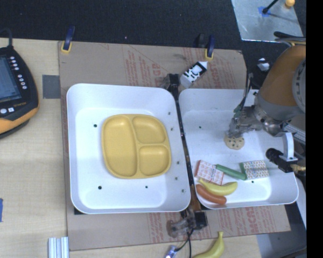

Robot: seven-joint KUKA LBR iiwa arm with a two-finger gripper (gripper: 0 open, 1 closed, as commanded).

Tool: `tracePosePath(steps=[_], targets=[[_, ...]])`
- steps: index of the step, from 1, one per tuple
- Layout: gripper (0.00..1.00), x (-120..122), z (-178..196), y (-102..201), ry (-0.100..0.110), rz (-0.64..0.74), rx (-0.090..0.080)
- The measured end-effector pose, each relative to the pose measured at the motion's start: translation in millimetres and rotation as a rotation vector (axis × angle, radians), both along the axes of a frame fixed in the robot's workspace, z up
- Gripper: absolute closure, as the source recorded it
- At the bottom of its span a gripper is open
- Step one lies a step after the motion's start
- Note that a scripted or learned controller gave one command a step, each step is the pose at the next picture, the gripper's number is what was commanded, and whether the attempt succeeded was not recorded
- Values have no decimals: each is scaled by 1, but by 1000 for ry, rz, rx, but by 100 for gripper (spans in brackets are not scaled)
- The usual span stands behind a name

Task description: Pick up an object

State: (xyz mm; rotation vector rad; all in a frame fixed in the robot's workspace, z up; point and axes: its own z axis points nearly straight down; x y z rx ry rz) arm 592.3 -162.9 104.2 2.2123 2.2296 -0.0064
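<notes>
My gripper point(236, 130) hangs low in the right bin point(204, 104), directly above a round tan cookie point(234, 142) and close to touching it. Along the bin's near side lie a banana point(219, 187), a hot dog point(210, 195), a green stick-shaped piece point(230, 171), a red-and-white packet point(205, 171) and a small green-and-white box point(254, 169). The left bin point(86, 98) holds a yellow divided plate point(135, 145).
A teach pendant point(8, 90) lies on the bench at far left. Another banana point(215, 246) rests outside the bins at the bottom edge. Blue clamps point(68, 38) hold the cardboard at the back. A black-and-white item point(194, 72) lies behind the bins.
</notes>
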Motion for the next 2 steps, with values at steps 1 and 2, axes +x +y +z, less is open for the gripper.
tracePosePath(steps=[1,2], targets=[[0,0,0,0,0,0,0],[0,6,-11,21,0,-2,1]])
